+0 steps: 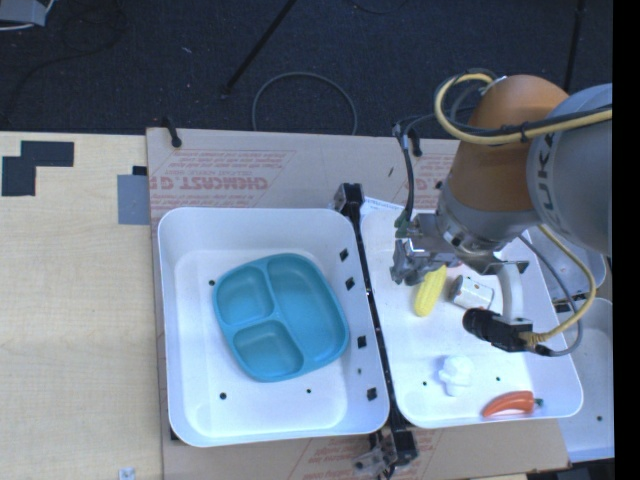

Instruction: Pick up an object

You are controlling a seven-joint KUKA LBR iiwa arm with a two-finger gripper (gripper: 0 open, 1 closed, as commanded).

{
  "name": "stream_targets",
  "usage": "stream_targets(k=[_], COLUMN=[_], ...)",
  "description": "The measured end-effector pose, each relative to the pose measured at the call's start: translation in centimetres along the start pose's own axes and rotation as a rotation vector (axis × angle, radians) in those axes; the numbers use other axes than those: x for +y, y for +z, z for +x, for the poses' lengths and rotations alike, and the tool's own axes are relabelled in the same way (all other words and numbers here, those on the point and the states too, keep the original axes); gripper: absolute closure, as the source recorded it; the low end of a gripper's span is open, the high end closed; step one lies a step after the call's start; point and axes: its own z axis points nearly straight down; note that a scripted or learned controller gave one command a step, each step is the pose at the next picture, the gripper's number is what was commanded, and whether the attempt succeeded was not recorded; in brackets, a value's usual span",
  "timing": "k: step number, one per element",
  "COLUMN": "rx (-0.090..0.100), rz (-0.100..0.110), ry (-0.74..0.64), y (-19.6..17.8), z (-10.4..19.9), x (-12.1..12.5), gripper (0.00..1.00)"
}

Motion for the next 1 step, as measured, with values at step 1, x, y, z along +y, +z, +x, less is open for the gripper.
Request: stream_targets(k=[1], rx=[0.0], rz=[0.001], ry=[0.0], y=[-0.53], z=[5.07], x=[0.7], gripper=[1.0])
